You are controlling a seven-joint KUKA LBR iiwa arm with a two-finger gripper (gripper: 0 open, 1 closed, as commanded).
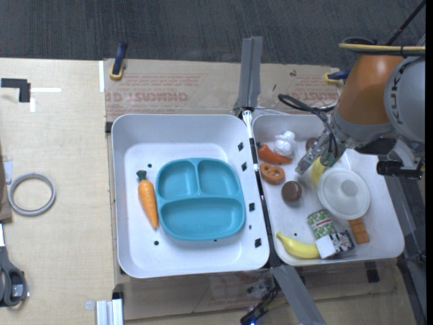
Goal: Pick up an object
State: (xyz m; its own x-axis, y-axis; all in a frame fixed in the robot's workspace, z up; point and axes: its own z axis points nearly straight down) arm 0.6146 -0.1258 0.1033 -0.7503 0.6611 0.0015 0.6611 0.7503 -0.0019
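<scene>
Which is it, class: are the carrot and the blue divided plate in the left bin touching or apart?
Apart. The camera view shows a strip of white bin floor between the carrot and the left rim of the blue plate.

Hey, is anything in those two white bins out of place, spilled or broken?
Nothing looks spilled or broken. The orange toy carrot lies on the left bin's floor beside the blue divided plate, not on it. The right bin is crowded, its yellow banana against the front wall. The claw hangs over that clutter.
</scene>
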